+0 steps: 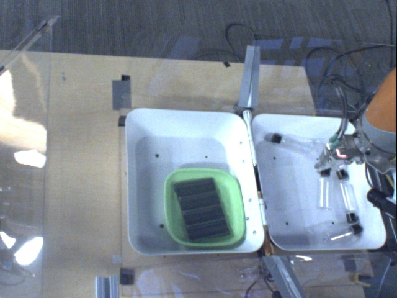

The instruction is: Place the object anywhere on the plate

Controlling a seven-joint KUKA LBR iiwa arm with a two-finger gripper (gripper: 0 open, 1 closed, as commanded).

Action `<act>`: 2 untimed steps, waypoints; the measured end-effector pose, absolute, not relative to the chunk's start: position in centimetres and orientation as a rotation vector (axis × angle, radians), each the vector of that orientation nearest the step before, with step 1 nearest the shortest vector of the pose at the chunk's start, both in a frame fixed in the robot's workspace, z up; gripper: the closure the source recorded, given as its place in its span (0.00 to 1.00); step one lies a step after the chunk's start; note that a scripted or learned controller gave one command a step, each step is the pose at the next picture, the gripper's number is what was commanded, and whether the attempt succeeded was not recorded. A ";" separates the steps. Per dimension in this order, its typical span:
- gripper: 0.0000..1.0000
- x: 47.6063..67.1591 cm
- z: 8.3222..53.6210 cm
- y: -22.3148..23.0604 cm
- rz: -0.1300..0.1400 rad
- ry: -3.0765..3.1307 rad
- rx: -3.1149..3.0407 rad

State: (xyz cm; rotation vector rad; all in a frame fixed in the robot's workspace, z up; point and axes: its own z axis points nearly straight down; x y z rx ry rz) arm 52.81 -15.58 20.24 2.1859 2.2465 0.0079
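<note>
The dark ribbed block (201,208) already lies on the green plate (234,198) — near the front edge of the left bin (142,135), its long axis running front to back with a slight slant. The claw (338,156) sits well apart from it, over the right bin (291,228) near that bin's right edge, so the block lies away to the claw's left across the divider. Whether the claw is apart or together I cannot tell. Clear tubes (335,194) lie beneath it.
</note>
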 end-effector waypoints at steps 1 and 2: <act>1.00 48.8 19.6 -10.0 0.004 2.427 1.989; 1.00 48.9 18.5 -2.5 0.008 2.584 1.775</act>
